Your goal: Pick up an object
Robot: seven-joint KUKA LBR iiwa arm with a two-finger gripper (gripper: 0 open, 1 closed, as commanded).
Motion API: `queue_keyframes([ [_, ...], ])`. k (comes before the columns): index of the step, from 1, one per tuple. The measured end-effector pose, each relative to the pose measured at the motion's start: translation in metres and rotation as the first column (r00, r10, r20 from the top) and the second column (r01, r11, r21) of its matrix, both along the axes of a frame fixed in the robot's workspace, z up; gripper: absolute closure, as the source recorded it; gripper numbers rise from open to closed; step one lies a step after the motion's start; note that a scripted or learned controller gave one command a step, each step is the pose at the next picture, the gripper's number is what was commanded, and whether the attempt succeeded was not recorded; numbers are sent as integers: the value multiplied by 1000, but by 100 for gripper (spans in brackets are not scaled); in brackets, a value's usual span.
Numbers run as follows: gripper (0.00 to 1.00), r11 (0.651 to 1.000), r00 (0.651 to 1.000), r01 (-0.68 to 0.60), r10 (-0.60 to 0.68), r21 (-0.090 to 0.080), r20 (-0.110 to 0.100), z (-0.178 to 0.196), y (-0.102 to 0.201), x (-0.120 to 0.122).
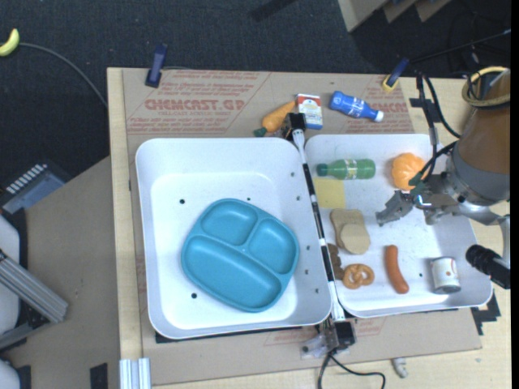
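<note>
The right bin [454, 298] holds a green bottle [347, 168], an orange [406, 168], a yellow cheese slice [328, 192], a piece of bread [351, 230], a pretzel [358, 276], a hot dog [396, 268] and a silver can [443, 275]. My gripper [393, 207] hangs over the middle of this bin, just below and left of the orange and right of the bread. It is open with nothing between its fingers. The arm comes in from the right and covers part of the bin's right side.
The left bin [162, 168] holds a blue divided plate [239, 254]. Behind the bins on the bench lie a carrot [277, 117], a small carton [309, 110] and a blue bottle [355, 106]. Black clips sit on the seam between the bins.
</note>
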State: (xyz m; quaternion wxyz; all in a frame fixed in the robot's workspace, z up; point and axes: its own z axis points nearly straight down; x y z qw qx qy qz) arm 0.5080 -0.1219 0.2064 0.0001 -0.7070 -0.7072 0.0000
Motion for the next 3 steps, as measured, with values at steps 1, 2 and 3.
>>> queue_keyframes([
  [1,0,1000,1000,1,-1,0,0,-122,-33,-17],
  [2,100,1000,1000,2,-2,-1,2,-112,-33,-17],
  [3,100,1000,1000,-1,1,0,2,-21,34,7],
])
